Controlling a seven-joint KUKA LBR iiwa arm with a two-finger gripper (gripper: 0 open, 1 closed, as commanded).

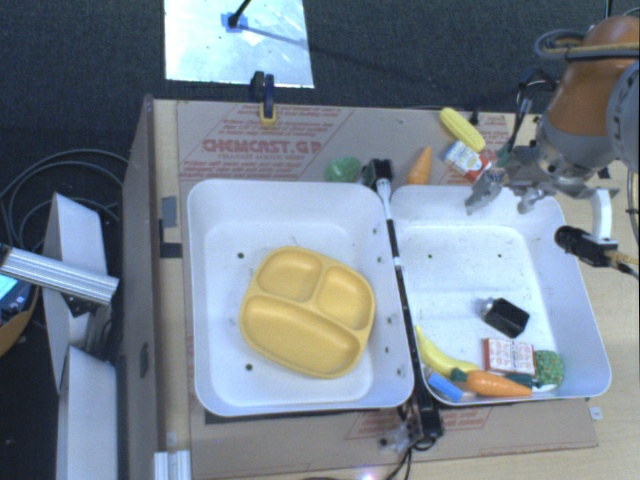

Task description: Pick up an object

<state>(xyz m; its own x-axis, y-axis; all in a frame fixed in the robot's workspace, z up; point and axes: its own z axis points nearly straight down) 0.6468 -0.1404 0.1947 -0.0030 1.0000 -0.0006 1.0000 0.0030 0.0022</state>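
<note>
Lying along the near edge of the right bin [575,298] is a cluster of items: a yellow banana [436,352], a blue piece [446,388] just beside it, an orange carrot [497,383], a red and white box [510,355] and a green round item [548,367], all touching or nearly touching one another. A black block [506,317] sits a little farther in, apart from the cluster, tilted on the bin floor.

The left bin [215,268] holds a yellow divided tray [307,311], set at a slant near the middle, its three compartments facing up.

Beyond the bins, on the cardboard-covered surface [250,143], rest a green item [344,169], an orange cone-shaped piece [420,166], a yellow corn-like item [462,128] and a small red and white packet [463,158]. A black and yellow clamp [263,95] stands at the far edge of the cardboard.

The tool [507,194] hangs over the far right corner of the right bin, its two fingers [481,196] spread apart with nothing between them. It is well apart from the black block and from the near cluster. The arm's orange band [600,78] shows above it.
</note>
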